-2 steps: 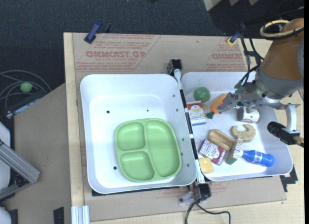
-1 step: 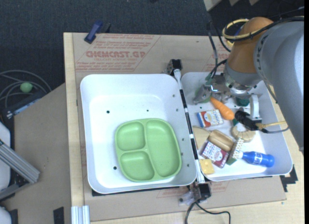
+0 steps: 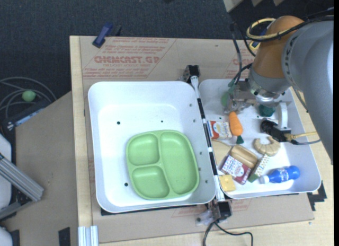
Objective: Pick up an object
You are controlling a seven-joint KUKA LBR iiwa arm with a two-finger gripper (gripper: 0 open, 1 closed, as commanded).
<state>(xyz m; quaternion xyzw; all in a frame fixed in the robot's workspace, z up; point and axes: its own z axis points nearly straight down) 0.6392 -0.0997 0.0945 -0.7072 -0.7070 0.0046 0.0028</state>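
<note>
the grey arm [image 3: 317,62] reaches in from the right, its orange band [image 3: 274,49] bent over the far end of the right bin [image 3: 313,182], the wrist tipped down toward the rim the two bins share. the end effector [image 3: 239,105] hangs low in that bin's far left part, just above an orange carrot-shaped toy [image 3: 236,124]. whether it is apart or together cannot be told from this slant, nor whether it touches the toy.

the carrot toy lies just beside a red-and-white packet [image 3: 220,129] that rests against the bin's left wall. a teal thing [image 3: 267,110] shows under the wrist. nearer the camera lie a pale croissant-shaped piece [image 3: 266,146], a tan block [image 3: 245,156] touching a maroon packet [image 3: 234,169], a yellow cube [image 3: 226,183] in the near left corner, and a blue bottle [image 3: 280,175] on its side by the near wall (this half of the bin is crowded, with little bare floor between pieces).

the left bin [image 3: 106,102] holds a green divided plate [image 3: 159,163], set toward its near right. the far half and left strip of its floor are bare white. the two bins touch along their inner rims. on the counter [image 3: 132,59], beyond the left bin, a small blue thing [image 3: 103,35] lies at the far left corner.
</note>
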